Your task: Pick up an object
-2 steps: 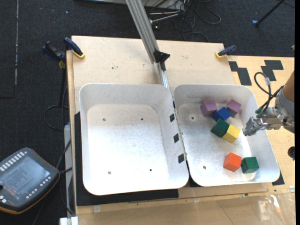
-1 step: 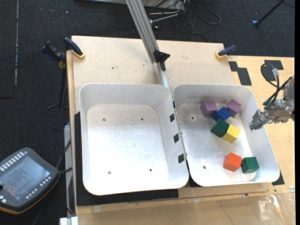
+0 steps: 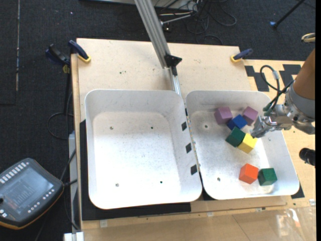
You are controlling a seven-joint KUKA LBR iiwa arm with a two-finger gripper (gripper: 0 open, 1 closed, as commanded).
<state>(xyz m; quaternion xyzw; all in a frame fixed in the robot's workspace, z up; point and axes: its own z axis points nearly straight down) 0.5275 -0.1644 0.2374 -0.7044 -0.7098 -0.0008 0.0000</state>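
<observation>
the gripper (image 3: 260, 129) hangs low in the right bin (image 3: 210, 102), just at three o'clock of the touching yellow cube (image 3: 247, 143) and green cube (image 3: 234, 136), its grip state too unclear to tell.

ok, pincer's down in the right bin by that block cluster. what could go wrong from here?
1. Crowding: the pincer sits beside the yellow block, which touches the dark green block, with blue and purple blocks close by. A close could catch two or knock neighbours away.
2. The yellow block looks rotated, so a corner pinch may slip.
3. A shoved block could end up against the right bin's wall, harder to reach.
</observation>
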